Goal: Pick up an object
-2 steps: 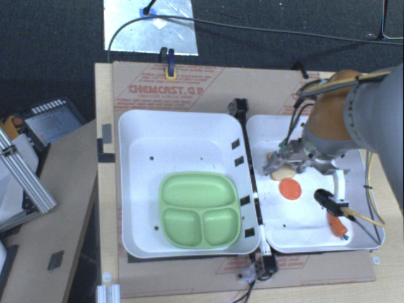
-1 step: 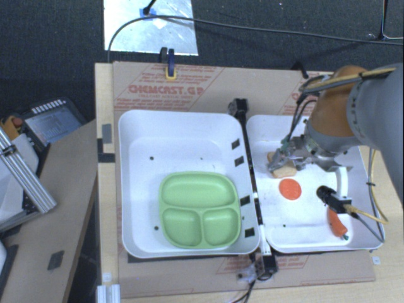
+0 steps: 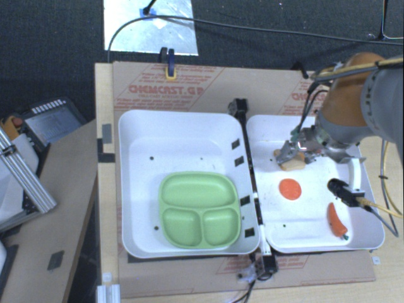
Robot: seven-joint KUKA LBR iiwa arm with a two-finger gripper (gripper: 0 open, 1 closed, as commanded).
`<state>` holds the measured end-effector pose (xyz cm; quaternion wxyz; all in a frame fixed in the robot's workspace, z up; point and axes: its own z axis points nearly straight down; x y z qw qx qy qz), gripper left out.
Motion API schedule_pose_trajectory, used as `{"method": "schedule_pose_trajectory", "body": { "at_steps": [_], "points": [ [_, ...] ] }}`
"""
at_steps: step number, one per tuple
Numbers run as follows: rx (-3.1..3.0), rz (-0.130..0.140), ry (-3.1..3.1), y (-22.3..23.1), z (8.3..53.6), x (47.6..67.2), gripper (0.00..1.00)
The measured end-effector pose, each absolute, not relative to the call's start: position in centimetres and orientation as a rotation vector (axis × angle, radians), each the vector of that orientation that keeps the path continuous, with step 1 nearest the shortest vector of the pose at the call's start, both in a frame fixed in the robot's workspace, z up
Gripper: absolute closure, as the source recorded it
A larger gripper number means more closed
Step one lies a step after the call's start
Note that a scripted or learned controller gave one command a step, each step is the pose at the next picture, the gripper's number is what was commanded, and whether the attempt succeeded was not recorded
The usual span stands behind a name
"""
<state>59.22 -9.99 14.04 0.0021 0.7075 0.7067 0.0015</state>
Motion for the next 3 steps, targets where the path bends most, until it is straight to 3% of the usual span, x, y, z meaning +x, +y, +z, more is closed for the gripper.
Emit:
{"method": "schedule_pose_trajectory", "body": {
  "at_steps": [2,3],
  "points": [
    [2.213,0.007,2.221,-10.5,24.2,58.6,1.0],
    [2.209,0.007,2.232,-4.6,24.8,60.2,1.0]
  ]
}}
